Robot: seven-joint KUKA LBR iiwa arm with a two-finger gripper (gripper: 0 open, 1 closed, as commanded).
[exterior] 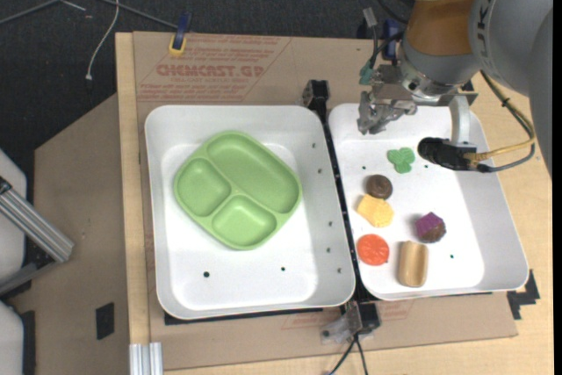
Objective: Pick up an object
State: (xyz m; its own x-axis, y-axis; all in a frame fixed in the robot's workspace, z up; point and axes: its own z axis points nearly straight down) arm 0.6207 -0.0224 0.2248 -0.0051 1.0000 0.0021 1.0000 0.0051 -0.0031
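My gripper (pixel 374 120) hangs over the far left corner of the right bin (pixel 492 215), above bare white floor. Nothing shows between its tips. Several small things lie in this bin. A green lumpy piece (pixel 401 159) lies closest, just right of and nearer than the gripper. Below it come a brown round piece (pixel 378 186) and a yellow block (pixel 375 210). A purple piece (pixel 429 227), a red-orange disc (pixel 373 249) and a tan cylinder (pixel 412 263) sit towards the near edge.
The left bin (pixel 167 259) holds a green divided plate (pixel 235 188). A black divider (pixel 329 162) runs between the bins. A black fitting with a yellow cable (pixel 450 154) juts from the arm over the right bin's far side.
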